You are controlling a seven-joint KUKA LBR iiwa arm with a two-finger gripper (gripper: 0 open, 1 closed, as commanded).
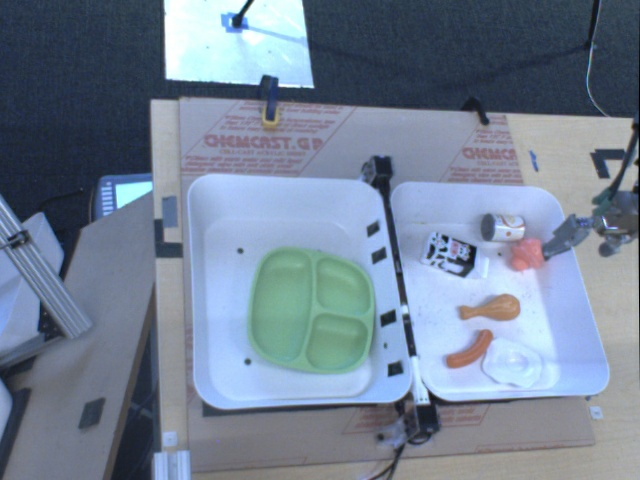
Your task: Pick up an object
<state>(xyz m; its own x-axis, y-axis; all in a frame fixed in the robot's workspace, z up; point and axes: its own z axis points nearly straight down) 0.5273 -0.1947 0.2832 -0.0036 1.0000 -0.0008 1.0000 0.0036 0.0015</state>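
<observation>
The gripper (575,233) hung at the right edge of the frame, over the right bin's (590,318) rim; whether it was clenched I could not tell. The pink object (527,255) lay just beside it (nearest candidate). A straight descent would suit best, minding the can (502,227) close above; lower down lay open floor.
</observation>
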